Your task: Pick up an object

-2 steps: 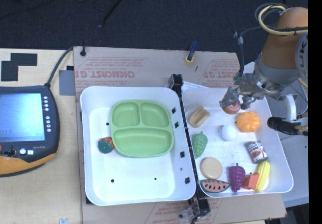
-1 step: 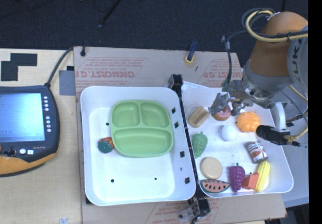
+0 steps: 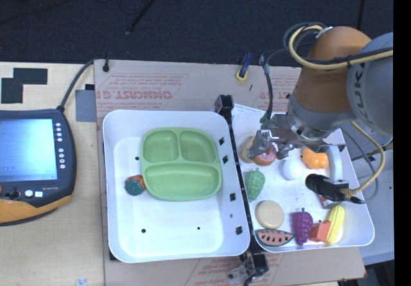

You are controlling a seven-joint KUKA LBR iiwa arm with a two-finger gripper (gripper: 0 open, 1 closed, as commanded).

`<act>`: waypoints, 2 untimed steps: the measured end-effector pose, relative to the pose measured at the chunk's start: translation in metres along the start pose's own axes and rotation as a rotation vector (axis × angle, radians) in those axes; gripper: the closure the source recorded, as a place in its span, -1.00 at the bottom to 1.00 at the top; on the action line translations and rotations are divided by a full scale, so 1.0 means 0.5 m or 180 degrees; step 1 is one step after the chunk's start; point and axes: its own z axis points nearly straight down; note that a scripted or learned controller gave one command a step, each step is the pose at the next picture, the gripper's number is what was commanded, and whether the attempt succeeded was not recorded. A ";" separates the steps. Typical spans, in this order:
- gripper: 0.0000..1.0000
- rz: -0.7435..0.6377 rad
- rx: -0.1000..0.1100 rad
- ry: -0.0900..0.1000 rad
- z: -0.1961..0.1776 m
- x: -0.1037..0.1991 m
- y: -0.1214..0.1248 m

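Note:
My gripper hangs low over the upper left part of the right bin, directly above a pink and red toy food and touching or nearly touching it. Around it in the same bin lie a green fruit, a white egg, an orange, a tan round cookie, a watermelon slice, purple grapes and a yellow corn cob. The gripper's body hides part of the pink toy.
The left bin holds a green divided plate with a small red and green toy at its left edge. A black divider runs between the bins. A teach pendant lies at the far left.

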 end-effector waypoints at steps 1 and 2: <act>1.00 0.0007 0.0005 -0.0003 0.030 0.047 -0.060; 1.00 0.0008 -0.0007 -0.0007 0.012 0.068 -0.052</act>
